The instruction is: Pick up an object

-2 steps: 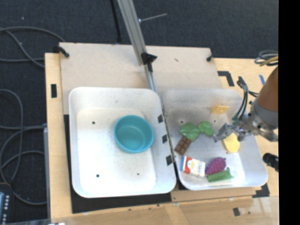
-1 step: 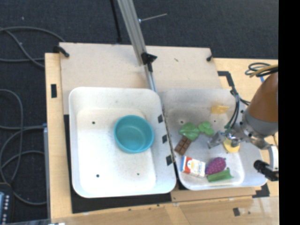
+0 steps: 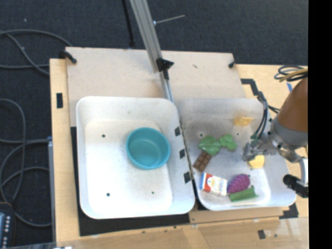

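**Arm low in right bin, gripper by yellow piece**

Surface: light wooden bench (image 3: 62, 201) carrying a paler board (image 3: 114, 74) at the back and two shallow white bins side by side. Floor around the bench is dark carpet with black cables (image 3: 15, 40) looping at the left. A slanted aluminium rail (image 3: 145, 25) runs from the top of the view down to the seam between the bins.

Left bin (image 3: 104, 191): holds a teal bowl (image 3: 148, 148), upright, near its right side.

Right bin (image 3: 212, 113): green leafy toy (image 3: 217, 143) near the centre; brown chocolate bar (image 3: 202, 162) just below and left of it; red-and-white carton (image 3: 214, 184) at the front; purple grapes (image 3: 238, 181) just beside the carton, with a green vegetable (image 3: 243, 194) touching below them. A pale yellow item (image 3: 243, 121) lies toward the back wall.

Arm enters from the right, orange band visible. Gripper (image 3: 252, 152) sits low in the right bin, directly above a yellow piece (image 3: 257, 162). Finger spread: cannot tell; contact with the piece also unclear.
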### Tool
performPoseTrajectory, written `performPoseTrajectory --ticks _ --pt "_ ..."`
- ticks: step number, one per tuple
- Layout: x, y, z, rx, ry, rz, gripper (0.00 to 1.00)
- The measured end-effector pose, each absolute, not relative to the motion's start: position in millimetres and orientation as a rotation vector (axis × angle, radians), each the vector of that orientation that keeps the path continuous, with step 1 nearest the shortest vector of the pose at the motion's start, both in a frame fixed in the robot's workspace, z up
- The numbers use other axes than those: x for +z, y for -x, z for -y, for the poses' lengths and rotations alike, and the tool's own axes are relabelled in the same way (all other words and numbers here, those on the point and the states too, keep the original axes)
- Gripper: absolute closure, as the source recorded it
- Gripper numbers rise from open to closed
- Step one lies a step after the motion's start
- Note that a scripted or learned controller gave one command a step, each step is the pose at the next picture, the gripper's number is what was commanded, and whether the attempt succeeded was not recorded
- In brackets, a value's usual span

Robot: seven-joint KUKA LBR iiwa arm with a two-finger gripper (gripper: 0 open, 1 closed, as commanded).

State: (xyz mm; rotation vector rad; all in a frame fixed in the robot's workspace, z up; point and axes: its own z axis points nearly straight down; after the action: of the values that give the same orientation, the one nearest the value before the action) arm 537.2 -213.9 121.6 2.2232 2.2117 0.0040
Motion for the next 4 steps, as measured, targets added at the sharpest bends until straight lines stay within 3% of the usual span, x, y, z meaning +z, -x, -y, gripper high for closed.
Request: performPoseTrajectory --ticks 2,4 --pt "239 -538.3 218 0.006 -2.212 -2.22 1.0" --pt "223 -570.0 121 0.001 -2.215 -2.23 1.0"
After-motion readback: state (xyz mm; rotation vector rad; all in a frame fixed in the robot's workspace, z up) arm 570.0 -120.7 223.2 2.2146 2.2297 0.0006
